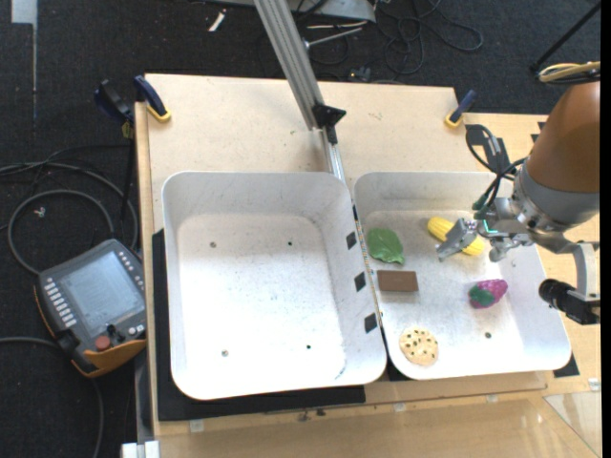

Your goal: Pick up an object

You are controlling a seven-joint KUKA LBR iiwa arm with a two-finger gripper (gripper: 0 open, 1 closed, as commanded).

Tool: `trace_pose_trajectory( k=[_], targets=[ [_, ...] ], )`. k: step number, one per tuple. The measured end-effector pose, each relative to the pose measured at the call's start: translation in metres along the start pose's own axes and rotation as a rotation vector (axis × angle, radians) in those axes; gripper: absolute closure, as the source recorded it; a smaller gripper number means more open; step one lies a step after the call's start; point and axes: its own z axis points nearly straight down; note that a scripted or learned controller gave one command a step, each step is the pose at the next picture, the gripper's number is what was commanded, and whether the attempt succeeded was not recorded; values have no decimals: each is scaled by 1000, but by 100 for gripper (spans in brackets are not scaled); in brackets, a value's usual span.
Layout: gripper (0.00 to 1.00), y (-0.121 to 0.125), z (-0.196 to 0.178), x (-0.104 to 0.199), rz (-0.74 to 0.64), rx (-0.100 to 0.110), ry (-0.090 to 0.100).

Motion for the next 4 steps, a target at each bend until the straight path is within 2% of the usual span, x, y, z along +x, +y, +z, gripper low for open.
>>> trace_pose_trajectory(
  k=[2, 3, 4],
  targets=[
    [0, 4, 89, -7, 2, 4, 0],
    [0, 5, 120, -8, 2, -1, -2],
    [100, 5, 109, -7, 2, -3, -2]
  ],
)
